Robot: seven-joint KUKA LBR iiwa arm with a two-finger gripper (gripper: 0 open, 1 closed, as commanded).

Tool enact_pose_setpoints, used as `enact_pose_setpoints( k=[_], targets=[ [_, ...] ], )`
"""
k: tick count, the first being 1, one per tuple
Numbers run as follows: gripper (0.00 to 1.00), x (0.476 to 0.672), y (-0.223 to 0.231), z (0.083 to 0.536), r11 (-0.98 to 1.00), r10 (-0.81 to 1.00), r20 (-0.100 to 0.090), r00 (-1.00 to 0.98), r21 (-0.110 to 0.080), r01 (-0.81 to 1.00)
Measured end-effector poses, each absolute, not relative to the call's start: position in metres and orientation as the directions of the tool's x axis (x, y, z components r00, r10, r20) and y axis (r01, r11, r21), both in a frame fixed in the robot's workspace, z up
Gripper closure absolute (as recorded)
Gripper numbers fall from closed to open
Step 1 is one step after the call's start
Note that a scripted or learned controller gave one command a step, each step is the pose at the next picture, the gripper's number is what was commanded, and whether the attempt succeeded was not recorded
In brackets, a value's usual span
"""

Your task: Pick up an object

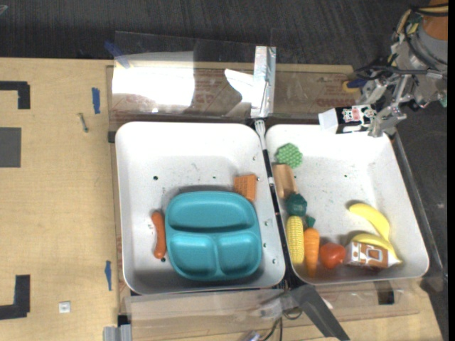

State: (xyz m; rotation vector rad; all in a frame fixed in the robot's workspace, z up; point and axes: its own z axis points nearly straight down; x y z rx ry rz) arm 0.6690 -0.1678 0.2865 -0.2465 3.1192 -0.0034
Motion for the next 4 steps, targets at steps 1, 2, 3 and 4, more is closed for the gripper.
enact_pose_setpoints(
  k=[1, 2, 3, 4],
  targets=[
    [1.0, 0.668, -0.225, 0.296, 0.968, -0.249, -0.01, -0.968, -0.006, -0.249],
    [1.0, 0.668, -0.17, 0.237, 0.967, -0.255, -0.003, -0.967, 0.003, -0.255],
    [1.0, 0.668, -0.144, 0.249, 0.922, -0.388, -0.006, -0.921, -0.001, -0.388],
    [1.0, 0.667, -0.109, 0.25, 0.881, -0.473, -0.005, -0.881, -0.001, -0.473]
  ],
)
